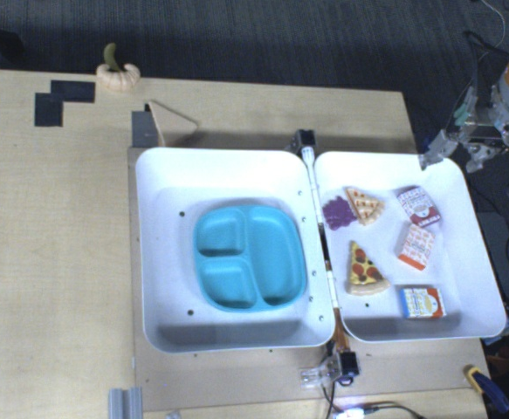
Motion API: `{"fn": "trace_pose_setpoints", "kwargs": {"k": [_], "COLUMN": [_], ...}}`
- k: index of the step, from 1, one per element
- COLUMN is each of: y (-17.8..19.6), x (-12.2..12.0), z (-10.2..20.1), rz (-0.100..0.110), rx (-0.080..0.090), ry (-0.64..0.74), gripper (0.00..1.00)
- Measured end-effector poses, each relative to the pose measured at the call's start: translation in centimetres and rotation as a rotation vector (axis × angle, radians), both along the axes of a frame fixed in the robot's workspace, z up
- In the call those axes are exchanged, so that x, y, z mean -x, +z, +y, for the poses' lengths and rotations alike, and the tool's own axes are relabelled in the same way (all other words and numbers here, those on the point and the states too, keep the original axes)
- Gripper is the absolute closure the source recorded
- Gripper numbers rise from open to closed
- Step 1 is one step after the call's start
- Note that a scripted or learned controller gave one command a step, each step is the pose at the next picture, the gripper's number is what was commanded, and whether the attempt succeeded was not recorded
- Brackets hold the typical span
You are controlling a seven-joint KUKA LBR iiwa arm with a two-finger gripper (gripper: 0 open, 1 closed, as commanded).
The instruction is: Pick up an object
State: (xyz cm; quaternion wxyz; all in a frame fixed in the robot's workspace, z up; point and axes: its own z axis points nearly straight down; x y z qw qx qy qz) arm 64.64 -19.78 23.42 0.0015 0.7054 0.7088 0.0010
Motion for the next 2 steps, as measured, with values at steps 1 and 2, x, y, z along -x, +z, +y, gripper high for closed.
{"fn": "trace_pose_setpoints", "kwargs": {"k": [1, 2], "y": [-13.7, -12.4], "x": [5.1, 4.9], "z": [0.0, 0.0], "rz": [0.004, -0.003], "rx": [-0.002, 0.000], "ry": [-0.002, 0.000], "gripper": [0.00, 1.00]}}
